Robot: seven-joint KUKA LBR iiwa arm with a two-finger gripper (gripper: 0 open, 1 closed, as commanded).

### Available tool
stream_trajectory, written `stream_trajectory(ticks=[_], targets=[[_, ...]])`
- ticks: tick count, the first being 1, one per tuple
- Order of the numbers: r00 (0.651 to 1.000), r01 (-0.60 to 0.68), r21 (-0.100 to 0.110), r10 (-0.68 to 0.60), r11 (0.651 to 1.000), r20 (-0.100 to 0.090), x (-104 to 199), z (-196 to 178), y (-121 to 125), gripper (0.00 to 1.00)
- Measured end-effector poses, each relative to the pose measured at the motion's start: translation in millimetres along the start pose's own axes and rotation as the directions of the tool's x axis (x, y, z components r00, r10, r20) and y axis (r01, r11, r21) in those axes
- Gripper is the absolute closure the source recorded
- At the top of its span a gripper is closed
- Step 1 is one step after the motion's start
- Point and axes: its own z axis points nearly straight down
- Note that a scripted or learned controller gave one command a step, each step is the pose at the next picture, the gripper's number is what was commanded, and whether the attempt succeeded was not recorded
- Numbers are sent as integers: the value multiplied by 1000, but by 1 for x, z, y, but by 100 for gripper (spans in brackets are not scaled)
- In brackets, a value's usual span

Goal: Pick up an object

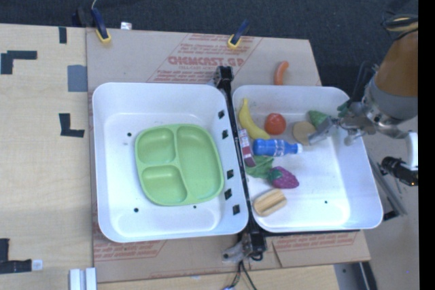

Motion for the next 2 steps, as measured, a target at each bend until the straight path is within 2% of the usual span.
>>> stream_trajectory(ticks=[1,2], targets=[[1000,2,3,-2,1000,-2,75,62,-46,0],[1000,-1,-5,1,1000,1,95,99,-72,0]])
